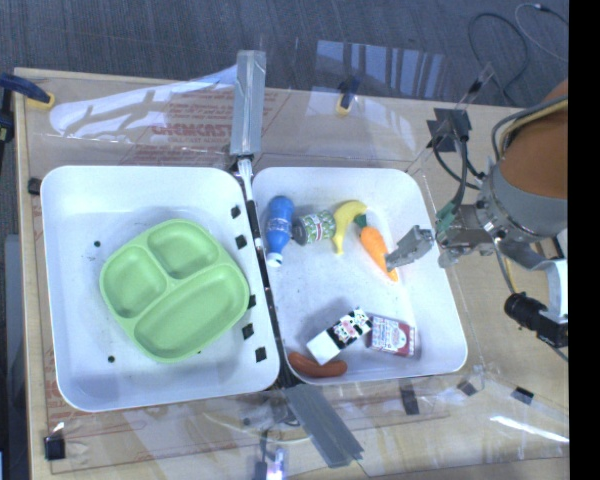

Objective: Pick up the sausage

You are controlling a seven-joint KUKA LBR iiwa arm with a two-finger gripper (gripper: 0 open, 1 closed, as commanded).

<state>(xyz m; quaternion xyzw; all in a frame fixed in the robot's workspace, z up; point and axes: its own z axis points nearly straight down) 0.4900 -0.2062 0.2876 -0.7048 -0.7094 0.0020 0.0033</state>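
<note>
The sausage is a small reddish-brown link lying at the front edge of the right bin, near its front-left corner. A black-and-white cow-patterned block lies just behind it. My gripper hangs over the right side of the right bin, beside the orange carrot, well behind and to the right of the sausage. Nothing shows between its grey fingers.
The right bin also holds a blue bottle, a small dark can, a yellow banana and a red carton. A green divided plate fills the left bin. Cables and clamps sit at the right.
</note>
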